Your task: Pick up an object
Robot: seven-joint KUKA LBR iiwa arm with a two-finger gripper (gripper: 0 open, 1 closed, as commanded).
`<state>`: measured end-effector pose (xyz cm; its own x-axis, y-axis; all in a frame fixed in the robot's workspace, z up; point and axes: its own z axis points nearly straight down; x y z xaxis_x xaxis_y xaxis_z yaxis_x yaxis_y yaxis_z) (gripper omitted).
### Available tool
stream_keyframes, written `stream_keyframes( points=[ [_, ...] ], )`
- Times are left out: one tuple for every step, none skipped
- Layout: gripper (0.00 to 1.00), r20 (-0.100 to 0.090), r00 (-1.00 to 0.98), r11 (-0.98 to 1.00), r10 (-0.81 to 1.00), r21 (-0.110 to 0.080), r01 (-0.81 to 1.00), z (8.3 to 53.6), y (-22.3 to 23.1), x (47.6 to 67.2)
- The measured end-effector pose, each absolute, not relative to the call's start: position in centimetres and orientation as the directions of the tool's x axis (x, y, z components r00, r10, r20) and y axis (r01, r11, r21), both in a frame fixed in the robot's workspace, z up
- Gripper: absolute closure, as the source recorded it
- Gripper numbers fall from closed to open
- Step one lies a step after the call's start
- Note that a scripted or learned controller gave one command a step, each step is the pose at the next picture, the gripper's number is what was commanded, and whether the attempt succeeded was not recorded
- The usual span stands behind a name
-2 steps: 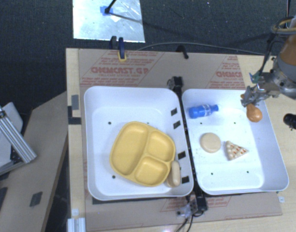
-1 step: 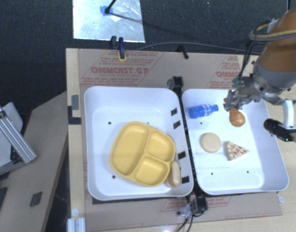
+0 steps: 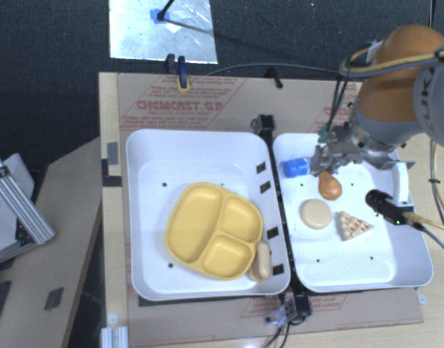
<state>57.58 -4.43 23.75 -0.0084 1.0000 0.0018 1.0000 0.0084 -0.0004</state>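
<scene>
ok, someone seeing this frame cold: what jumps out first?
Probably the yellow divided tray lying in the left bin, with a small beige piece against its lower right edge. Next, the arm's orange band at upper right, with the gripper low over the right bin, just above a brown egg-shaped object and beside a blue block.

Arm (image 3: 403,78) comes in from the right edge of the view, upper right corner. Grey body, broad orange band at the top, bulky and rounded. It bends downward and leftward to the wrist. Cables run along the orange part and down the side. Hand (image 3: 329,162) sits low at the arm's left end, pointing down, dark grey metal parts. Too cluttered and small there to make out detail.
</scene>
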Motion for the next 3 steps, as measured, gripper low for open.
stream_keyframes(
  points=[
    [1.00, 0.002, -0.007, 0.007, 1.000, -0.001, 1.000, 23.5, -0.2, 55.3],
    [1.00, 0.002, -0.010, 0.010, 1.000, -0.002, 1.000, 22.7, 5.5, 53.2],
    [1.00, 0.002, -0.009, 0.009, 1.000, -0.001, 1.000, 22.1, 10.2, 52.7]
  ],
)
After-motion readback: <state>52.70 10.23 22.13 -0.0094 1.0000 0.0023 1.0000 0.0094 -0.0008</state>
